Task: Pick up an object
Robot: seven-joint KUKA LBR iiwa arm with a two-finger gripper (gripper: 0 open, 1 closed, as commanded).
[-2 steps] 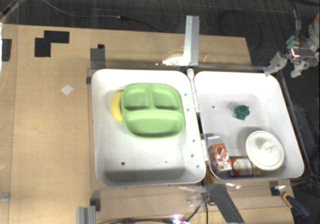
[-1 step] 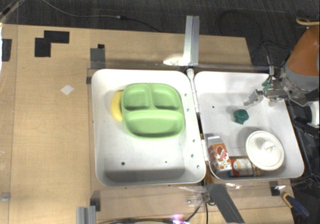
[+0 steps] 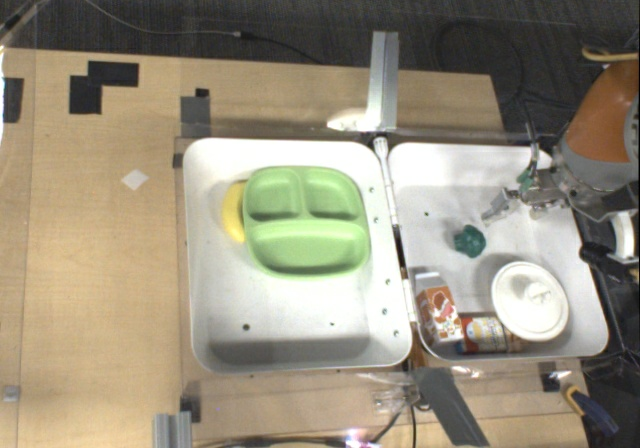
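From the camera view, two white bins sit side by side on a wooden bench. The left bin holds a green divided tray in its upper half, with a yellow object mostly hidden under the tray's left edge; the lower half of that bin is bare floor. The right bin is busier along its near edge: a red and white carton lies against the lower left corner, a small bottle on its side just beside it, and a white round lid-like dish near the lower right. A small teal object sits alone near the middle, with open floor above and to its left.

The arm comes in over the right rim, orange band cut off by the frame edge. The gripper hangs over the upper right of the right bin, apart from the teal object; its thin fingers look slightly spread with nothing between them, though they are small and hard to make out
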